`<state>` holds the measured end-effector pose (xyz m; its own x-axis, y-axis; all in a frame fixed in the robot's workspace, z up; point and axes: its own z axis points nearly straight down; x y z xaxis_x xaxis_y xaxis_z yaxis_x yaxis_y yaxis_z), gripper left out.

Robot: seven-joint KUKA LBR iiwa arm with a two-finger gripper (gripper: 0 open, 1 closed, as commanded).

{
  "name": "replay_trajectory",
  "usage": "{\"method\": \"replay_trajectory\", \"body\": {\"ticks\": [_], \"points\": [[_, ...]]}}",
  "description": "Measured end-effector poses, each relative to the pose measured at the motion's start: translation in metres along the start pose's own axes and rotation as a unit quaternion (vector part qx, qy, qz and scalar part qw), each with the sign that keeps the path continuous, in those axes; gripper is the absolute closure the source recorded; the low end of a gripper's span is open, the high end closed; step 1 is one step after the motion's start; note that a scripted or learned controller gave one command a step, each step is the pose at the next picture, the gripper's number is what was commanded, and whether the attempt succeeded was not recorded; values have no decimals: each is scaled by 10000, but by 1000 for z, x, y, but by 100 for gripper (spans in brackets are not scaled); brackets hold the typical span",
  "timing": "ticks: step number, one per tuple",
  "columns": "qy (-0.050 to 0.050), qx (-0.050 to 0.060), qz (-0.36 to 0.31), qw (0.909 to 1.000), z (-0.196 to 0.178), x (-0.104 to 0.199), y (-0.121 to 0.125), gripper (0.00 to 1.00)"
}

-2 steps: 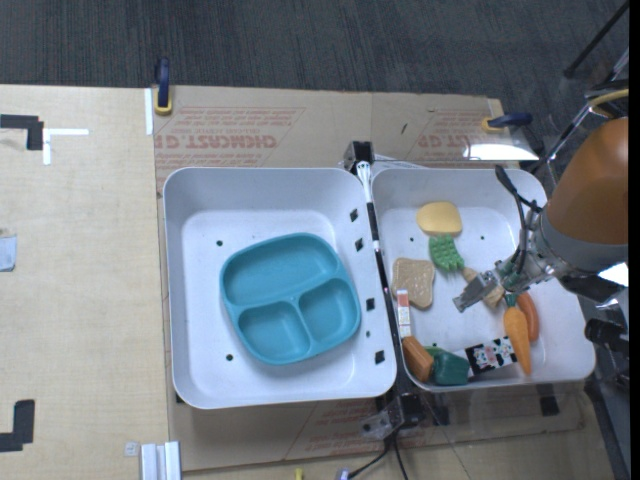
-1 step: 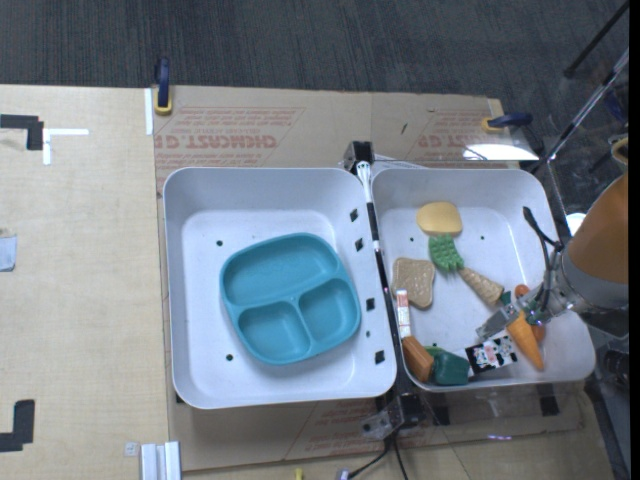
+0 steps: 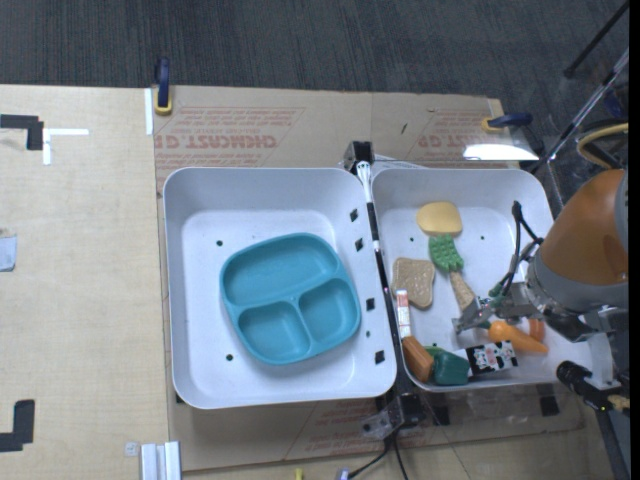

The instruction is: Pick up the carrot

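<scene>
1. Looking down from my camera, I see two white bins side by side on a cardboard sheet on the bench
2. I see a blue plate [image 3: 290, 298] with three parts in the middle of the left bin [image 3: 180, 298]
3. I see the arm [image 3: 590, 243] come in from the right, and its orange band sits over the right edge of the right bin [image 3: 480, 193]
4. I see the gripper [image 3: 490, 313] low over the right bin, close to that bin's front right corner
5. I cannot tell how far open the pincer is, and I cannot tell if it has hold of anything
6. I see the carrot [image 3: 518, 336] lying in the right bin near the front right corner, just beside the gripper and partly under the arm
7. I see a small black and white toy [image 3: 492, 358] right next to the carrot, by the front edge
8. I see a green block [image 3: 449, 367] and an orange piece [image 3: 417, 358] touching each other near the front left corner of the right bin
9. I see a tan slice [image 3: 414, 282] by the left edge of the right bin
10. I see a yellow piece [image 3: 439, 218] near the back edge, with a green brush [image 3: 446, 254] just in front of it
</scene>
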<state>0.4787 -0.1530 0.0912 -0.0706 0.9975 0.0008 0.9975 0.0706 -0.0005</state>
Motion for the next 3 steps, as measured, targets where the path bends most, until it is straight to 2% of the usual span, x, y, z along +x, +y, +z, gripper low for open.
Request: {"method": "replay_trajectory", "body": {"ticks": [1,2,3], "points": [[-6,-20,-4,10000,-9,0,2,100],[-8,-19,1,10000,-9,-1,2,0],[-11,6,264,9997,0,2,83,0]]}}
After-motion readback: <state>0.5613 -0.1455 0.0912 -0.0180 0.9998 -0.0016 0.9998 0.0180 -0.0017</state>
